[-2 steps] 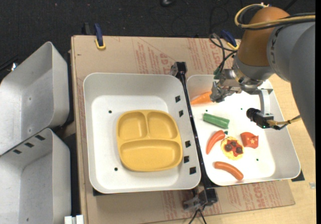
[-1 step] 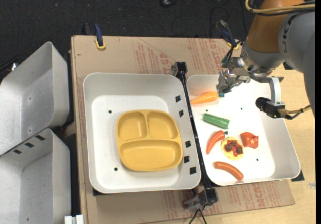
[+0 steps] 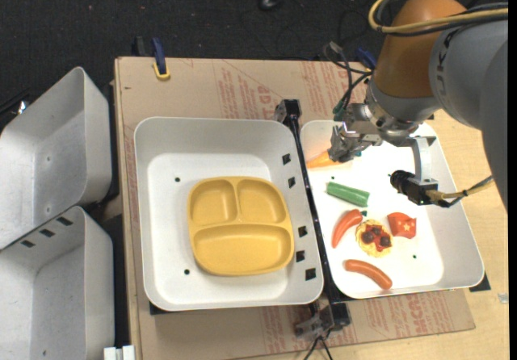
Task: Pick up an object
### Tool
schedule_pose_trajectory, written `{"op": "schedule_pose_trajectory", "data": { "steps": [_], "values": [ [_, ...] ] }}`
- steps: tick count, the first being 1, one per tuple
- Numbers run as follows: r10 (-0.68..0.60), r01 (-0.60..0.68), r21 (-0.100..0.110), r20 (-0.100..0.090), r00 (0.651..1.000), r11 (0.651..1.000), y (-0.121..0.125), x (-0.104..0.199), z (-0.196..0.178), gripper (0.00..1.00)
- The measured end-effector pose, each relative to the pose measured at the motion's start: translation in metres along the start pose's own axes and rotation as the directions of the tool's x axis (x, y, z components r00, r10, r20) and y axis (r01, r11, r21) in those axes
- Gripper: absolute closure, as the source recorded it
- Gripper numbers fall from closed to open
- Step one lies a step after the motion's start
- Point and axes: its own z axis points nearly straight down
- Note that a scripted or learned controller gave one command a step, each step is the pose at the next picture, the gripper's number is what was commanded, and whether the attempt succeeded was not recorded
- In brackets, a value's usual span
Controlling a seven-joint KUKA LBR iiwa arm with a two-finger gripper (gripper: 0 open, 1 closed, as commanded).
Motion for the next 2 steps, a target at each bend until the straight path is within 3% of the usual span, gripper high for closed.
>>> {"op": "schedule_pose_trajectory", "data": {
  "steps": [2],
  "values": [
    [0.0,0.0,0.0,0.001,1.0,1.0,-0.022,0.106,-0.009,1.0]
  ]
}}
